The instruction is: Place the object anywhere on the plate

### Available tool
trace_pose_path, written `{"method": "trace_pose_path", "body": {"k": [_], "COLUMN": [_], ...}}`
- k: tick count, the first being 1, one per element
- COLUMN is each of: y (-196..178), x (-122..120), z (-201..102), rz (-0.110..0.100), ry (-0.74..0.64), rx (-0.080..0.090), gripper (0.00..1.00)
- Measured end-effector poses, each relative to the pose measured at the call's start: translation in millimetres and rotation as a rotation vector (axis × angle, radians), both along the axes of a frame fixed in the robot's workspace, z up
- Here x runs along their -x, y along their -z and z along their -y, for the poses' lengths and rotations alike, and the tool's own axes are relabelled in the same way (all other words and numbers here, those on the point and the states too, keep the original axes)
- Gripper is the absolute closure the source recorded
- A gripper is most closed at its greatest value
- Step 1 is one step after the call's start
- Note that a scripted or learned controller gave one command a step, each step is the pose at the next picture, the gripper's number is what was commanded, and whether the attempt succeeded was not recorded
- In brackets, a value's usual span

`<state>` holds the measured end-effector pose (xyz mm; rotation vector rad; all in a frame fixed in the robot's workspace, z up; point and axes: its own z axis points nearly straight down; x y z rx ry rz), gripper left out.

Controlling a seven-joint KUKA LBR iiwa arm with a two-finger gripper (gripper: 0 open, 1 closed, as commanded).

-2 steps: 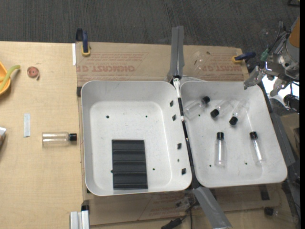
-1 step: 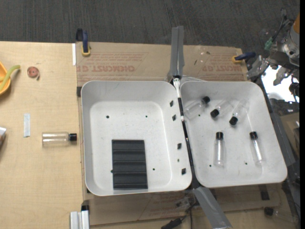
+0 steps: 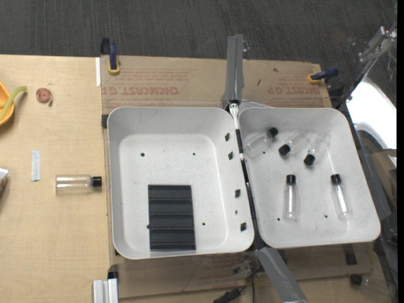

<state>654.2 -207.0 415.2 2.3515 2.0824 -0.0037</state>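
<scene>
We look down on two white bins side by side. In the left bin (image 3: 126, 169), at its lower middle, lies a black ribbed plate (image 3: 170, 218). The right bin (image 3: 360, 169) holds five clear vials (image 3: 290, 199) with black caps – three clustered near its top, two lower down, none on the plate. The gripper (image 3: 379, 40) sits blurred at the upper right edge – we cannot tell its state.

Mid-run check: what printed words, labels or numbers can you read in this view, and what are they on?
"CHEMCAST GP" appears twice, in red, upside down and repeated, on the brown cardboard sheet under the two white bins; it is blurred, so that reading is uncertain.
The clear vials with black caps carry no readable label.
</scene>
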Motion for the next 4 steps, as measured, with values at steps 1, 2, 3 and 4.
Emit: {"method": "trace_pose_path", "body": {"k": [1,2,3,4], "y": [-25,-25,-25,-24], "x": [-5,-5,-5,-5], "z": [-54,7,-54,-10], "rz": [0.0,-0.001,-0.002,-0.002], "ry": [0.156,0.296,0.465,0.641], "rx": [0.0,0.0,0.0,0.001], "gripper": [0.0,0.0,0.0,0.0]}}
